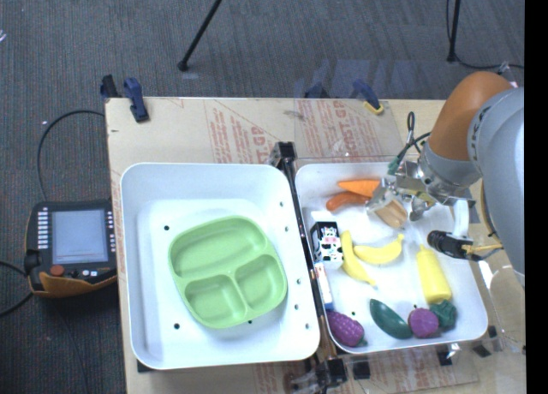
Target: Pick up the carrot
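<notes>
The carrot (pixel 358 186) is an orange wedge lying in the far part of the right bin (pixel 476 285), with an orange-red sausage-like piece (pixel 345 201) just in front of it. My gripper (pixel 392 210) hangs low over the bin just right of the carrot's thick end, tan fingers pointing down-left. The fingers stand slightly apart with nothing between them. The carrot lies free on the bin floor.
The right bin also holds a black-and-white carton (pixel 326 243), bananas (pixel 370 255), a corn cob (pixel 433 275), a dark green vegetable (pixel 390 319) and purple fruits (pixel 345 328). The left bin (pixel 141 212) holds a green divided plate (pixel 227 271). A pendant (pixel 75 245) lies off the bench.
</notes>
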`<state>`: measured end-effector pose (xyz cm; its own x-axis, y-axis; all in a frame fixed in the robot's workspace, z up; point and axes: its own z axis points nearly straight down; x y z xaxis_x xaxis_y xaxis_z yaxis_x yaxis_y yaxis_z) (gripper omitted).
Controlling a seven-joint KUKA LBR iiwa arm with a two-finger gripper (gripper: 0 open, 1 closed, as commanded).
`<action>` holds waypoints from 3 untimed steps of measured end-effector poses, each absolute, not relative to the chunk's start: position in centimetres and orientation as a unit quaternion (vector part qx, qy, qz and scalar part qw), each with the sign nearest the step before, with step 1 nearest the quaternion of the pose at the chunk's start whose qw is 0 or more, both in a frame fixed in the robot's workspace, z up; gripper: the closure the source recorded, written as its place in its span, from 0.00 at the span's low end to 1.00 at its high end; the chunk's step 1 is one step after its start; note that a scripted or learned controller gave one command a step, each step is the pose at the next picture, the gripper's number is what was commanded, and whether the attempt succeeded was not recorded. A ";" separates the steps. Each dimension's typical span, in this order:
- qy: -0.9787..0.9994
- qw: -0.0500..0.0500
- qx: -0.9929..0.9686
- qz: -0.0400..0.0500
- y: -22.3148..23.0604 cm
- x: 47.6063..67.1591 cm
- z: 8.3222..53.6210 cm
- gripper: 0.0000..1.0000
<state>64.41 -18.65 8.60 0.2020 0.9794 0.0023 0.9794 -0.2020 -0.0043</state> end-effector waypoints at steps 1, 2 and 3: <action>-0.541 0.003 -0.841 0.002 -15.8 64.4 8.7 0.00; -0.462 0.004 -0.887 0.003 -14.4 64.3 8.6 0.00; -0.362 0.005 -0.932 0.005 -15.3 64.2 8.6 0.00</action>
